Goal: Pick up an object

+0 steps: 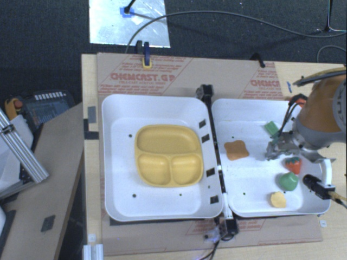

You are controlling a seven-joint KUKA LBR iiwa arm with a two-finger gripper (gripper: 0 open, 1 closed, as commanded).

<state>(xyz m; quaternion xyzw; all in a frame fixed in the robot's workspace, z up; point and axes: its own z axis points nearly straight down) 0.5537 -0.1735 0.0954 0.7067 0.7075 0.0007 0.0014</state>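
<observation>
Objects lie in the right bin (238, 210), five small ones. Brown flat piece (236, 149), toast-like with rough edges, sits left of centre, apart from the rest. Green block (271, 128) is at the far side, tilted, just left of the arm (325, 112). Red-orange piece (293, 166), small and rounded, lies just beside the gripper (275, 149), right and near of it. Green ball (288, 181), shiny, sits near of the red one, almost touching. Yellow lump (278, 200), pale, is nearest the front wall. Gripper is low over the bin floor between the brown piece and the red one; metal parts blur together, so finger spread can't be told, and nothing visibly sits between them. Left bin (119, 199) holds a yellow tray (168, 155) with three compartments, centred.
</observation>
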